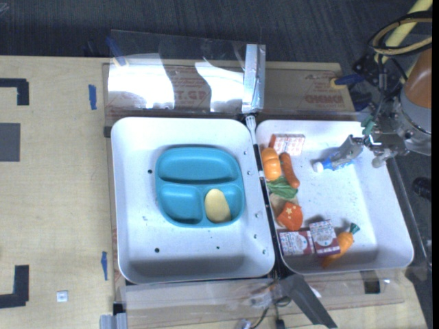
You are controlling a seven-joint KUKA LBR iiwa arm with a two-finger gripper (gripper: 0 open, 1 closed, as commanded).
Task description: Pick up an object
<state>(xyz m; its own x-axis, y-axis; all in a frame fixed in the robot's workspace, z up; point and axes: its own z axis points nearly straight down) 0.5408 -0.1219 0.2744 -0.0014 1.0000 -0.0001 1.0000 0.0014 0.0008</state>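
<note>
The right bin (384, 245) holds several toy foods. A small blue and white bottle (334, 160) lies near its back right, white cap pointing left. My gripper (365, 149) hangs over the bin's right rim, just right of the bottle and touching or nearly touching its blue end. Along the bin's left side lie a red and white carton (287, 144), an orange piece (271, 163), a sausage (290, 172), a green leaf (280, 192) and a red fruit (291, 215). Two small cartons (308, 239) and a carrot (343, 241) sit at the front.
The left bin (130, 204) carries a blue divided plate (195, 180) with a yellow egg-shaped item (217, 205) in its right compartment. A clear plastic sheet (185, 74) and cardboard stand behind the bins. Cables (401, 36) hang at the upper right by the arm.
</note>
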